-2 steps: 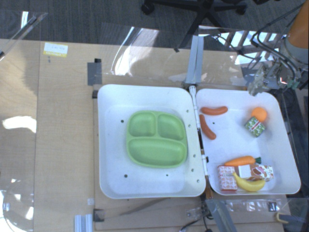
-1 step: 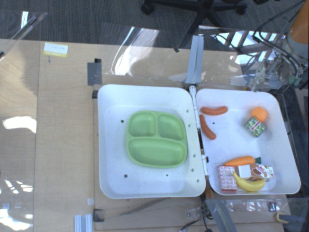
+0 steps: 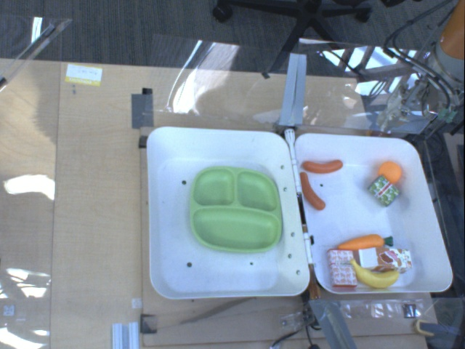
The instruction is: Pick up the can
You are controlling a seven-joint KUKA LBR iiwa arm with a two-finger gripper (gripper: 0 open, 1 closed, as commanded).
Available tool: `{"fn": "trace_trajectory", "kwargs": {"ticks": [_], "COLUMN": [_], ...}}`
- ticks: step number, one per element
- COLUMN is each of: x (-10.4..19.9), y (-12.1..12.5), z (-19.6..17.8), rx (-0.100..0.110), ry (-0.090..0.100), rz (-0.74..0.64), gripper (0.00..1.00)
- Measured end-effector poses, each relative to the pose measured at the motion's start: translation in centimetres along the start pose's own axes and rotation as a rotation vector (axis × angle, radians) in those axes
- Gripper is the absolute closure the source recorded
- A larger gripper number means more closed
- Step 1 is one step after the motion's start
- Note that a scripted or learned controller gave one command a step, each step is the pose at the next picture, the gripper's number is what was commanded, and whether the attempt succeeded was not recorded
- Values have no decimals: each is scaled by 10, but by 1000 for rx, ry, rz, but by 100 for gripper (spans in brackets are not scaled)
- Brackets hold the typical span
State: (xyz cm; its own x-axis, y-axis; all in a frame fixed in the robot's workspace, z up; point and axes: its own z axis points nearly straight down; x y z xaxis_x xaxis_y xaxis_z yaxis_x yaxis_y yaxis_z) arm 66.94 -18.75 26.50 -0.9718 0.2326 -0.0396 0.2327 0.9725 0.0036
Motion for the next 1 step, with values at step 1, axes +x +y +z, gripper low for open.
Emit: {"fn": "trace_trajectory", "kwargs": {"ticks": [1], "x": [74], "y": [-35], "z": [93], "rx": [-1], "ry": [30], "rz": [-207], "gripper": [100]}}
